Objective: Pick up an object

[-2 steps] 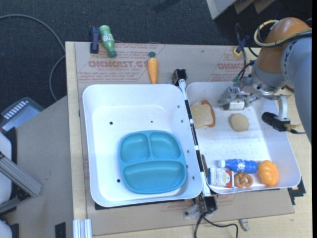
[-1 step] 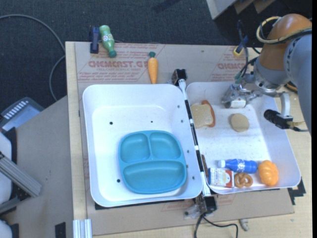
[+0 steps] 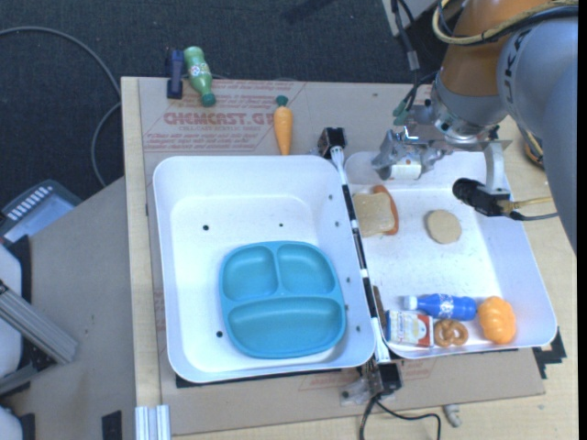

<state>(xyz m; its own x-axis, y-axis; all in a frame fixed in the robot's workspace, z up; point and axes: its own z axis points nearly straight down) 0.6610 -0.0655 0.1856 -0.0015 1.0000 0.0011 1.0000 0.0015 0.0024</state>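
On the left we see the left bin point(image 3: 183, 191) holding a blue divided plate point(image 3: 281, 298), with a toy bottle point(image 3: 198, 74) and a toy carrot point(image 3: 283, 126) lying on the worktop point(image 3: 229, 122) behind it. In the right bin point(image 3: 523, 264) lie a slice of toast point(image 3: 374, 214), a cookie point(image 3: 444, 226), a small carton point(image 3: 410, 327), a pretzel point(image 3: 450, 334), a blue bottle point(image 3: 445, 306) and an orange fruit point(image 3: 497, 319). The end effector point(image 3: 408, 159) hangs over that bin's far left corner, just beyond the toast; we cannot tell its state. We judge nothing lifted yet: choosing, grasping and raising all remain.
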